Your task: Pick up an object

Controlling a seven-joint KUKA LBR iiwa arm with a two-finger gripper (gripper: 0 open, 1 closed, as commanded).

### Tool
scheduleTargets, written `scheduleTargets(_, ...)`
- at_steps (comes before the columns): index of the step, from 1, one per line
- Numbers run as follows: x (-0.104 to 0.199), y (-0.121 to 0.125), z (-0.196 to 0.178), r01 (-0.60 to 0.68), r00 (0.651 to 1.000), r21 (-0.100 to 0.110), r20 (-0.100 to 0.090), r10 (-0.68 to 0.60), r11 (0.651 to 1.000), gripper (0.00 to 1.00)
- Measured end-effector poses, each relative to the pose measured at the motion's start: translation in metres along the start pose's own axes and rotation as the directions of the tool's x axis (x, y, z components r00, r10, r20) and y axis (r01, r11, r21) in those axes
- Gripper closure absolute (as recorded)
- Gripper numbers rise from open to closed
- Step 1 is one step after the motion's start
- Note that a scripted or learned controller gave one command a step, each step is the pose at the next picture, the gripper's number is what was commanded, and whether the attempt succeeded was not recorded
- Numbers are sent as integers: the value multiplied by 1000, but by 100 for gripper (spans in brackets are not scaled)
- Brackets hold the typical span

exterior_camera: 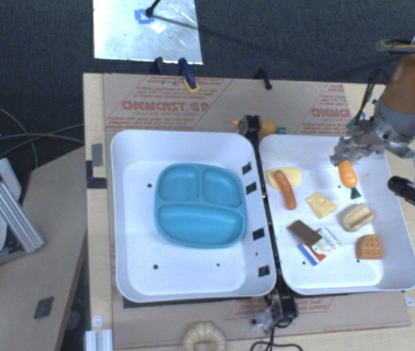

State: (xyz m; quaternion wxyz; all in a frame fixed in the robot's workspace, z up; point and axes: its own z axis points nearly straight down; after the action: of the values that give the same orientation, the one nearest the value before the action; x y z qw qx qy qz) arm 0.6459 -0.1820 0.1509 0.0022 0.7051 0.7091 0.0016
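My gripper point(345, 156) is over the back of the right bin point(405, 269), reaching in from the right. An orange toy carrot point(348, 174) with a green tip sits directly under it, its upper end touching or just below the gripper. Whether the carrot is gripped cannot be made out. Further forward in the same bin lie a red sausage point(285, 187), a yellow cheese wedge point(321, 204), a bread roll point(357, 216), a brown waffle point(369, 247), a brown chocolate bar point(304, 232) and a small red, white and blue packet point(320, 246).
The left bin point(130, 196) holds a blue divided plate point(200, 205). A black divider with clips point(258, 196) runs between the bins. An orange object point(266, 128) lies behind the bins on the cardboard, and a beige ring point(206, 336) rests at the front edge.
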Motion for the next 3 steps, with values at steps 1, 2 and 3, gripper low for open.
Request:
scheduleTargets(1,8,4,-60,1,1000,0,0,-1,1000,100)
scheduleTargets(2,8,5,-74,0,1000,1,0,0,1000,100)
scheduleTargets(3,66,4,-84,4,1000,3,-2,-4,1000,100)
